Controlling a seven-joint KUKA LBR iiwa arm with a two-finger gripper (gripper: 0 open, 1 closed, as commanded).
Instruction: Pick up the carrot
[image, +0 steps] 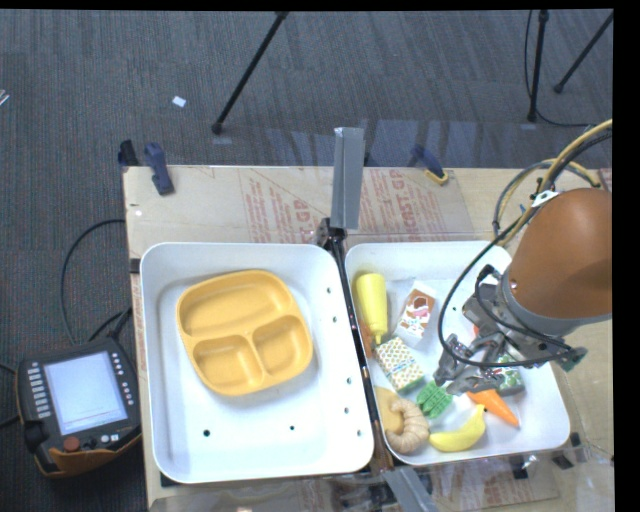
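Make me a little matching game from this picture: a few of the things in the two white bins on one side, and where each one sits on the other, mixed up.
Things:
1. carrot
2. banana
3. yellow divided tray
4. yellow cylinder

Places:
A. alone in the left bin
B. right bin, against the divider, far end
C. right bin, just right of the gripper
D. right bin, along the near edge

Pairs: 1-C, 2-D, 3-A, 4-B

Orange rounded arm (565, 255) band, grey wrist, black and yellow looping cables (520, 195).
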